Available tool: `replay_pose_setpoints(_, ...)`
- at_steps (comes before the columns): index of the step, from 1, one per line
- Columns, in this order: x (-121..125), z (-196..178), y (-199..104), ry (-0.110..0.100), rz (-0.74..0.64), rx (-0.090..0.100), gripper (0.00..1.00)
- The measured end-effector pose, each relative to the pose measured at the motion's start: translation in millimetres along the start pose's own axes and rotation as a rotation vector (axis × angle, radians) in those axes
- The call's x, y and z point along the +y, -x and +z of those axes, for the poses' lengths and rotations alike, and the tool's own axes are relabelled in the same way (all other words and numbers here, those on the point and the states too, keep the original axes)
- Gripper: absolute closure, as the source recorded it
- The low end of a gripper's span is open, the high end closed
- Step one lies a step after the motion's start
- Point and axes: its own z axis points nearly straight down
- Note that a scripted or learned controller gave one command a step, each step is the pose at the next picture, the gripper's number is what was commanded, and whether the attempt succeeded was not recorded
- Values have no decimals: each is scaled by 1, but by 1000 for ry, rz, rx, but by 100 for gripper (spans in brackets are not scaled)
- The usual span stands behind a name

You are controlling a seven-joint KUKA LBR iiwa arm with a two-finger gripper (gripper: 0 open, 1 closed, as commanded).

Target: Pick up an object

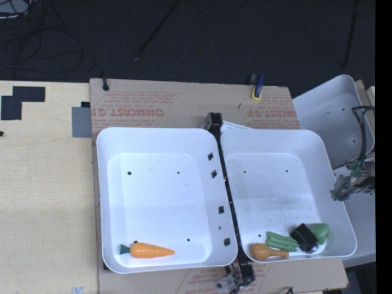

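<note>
An orange toy carrot point(150, 250) with a green top lies in the left bin point(107, 164), near its front left corner. Several items are bunched in the front right corner of the right bin point(275, 141). They are a tan pear-shaped toy point(268, 252), a green pod-like toy point(282, 241), a black block point(304, 237) and a green rounded piece point(320, 230). The black block leans against the green pieces.
A black clamp strip point(222, 182) runs between the two bins. Both stand on a cardboard sheet point(159, 106) with a yellow and blue clip point(256, 87) at its back edge. A pale panel point(331, 112) and a small metal fixture with cables point(350, 185) sit beyond the right bin.
</note>
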Motion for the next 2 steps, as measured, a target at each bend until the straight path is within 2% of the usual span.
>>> replay_pose_setpoints(1, 1, 1, -24, 4, -2, -1, 100)
replay_pose_setpoints(2, 13, -35, -69, 9, -6, -3, 100)
